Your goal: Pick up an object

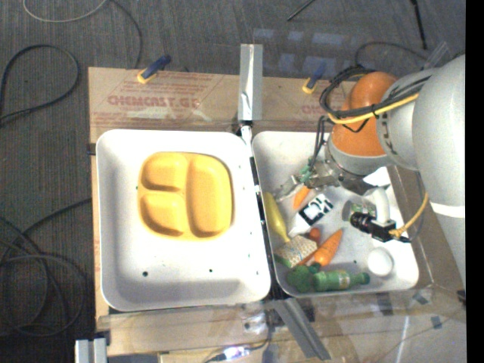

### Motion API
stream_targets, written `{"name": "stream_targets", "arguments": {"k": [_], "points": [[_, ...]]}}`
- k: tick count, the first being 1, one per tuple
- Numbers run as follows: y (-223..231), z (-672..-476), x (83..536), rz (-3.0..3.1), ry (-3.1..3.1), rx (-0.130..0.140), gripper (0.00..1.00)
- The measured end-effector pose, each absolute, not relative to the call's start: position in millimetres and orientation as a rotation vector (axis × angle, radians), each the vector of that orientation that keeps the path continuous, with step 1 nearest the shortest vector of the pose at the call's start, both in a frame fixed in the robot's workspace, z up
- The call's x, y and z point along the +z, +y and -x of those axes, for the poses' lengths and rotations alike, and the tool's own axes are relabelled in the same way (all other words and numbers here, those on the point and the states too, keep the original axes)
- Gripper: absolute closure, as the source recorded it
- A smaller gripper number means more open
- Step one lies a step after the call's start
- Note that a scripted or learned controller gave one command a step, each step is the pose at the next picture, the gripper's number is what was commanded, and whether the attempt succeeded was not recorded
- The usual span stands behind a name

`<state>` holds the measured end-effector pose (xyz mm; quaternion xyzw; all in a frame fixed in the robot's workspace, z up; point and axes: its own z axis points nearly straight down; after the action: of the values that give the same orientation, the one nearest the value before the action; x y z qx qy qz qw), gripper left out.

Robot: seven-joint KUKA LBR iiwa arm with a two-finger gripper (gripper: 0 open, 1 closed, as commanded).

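Camera view: the gripper (pixel 321 178) hangs low in the right bin (pixel 404 274), over a small orange piece (pixel 302 196) and a black-and-white box (pixel 315 209); how its tool stands I cannot tell. Nearby lie a banana (pixel 275 216), a carrot (pixel 328 248), a green bottle (pixel 333 280) and a white cap (pixel 380 262). The left bin (pixel 113 278) holds a yellow tray (pixel 186 194).
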<state>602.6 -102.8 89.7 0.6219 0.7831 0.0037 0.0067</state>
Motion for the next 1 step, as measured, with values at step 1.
{"name": "stream_targets", "arguments": {"k": [1], "points": [[-37.8,-589.9,180.6,-1.860,2.538,-0.007,0.00]]}}
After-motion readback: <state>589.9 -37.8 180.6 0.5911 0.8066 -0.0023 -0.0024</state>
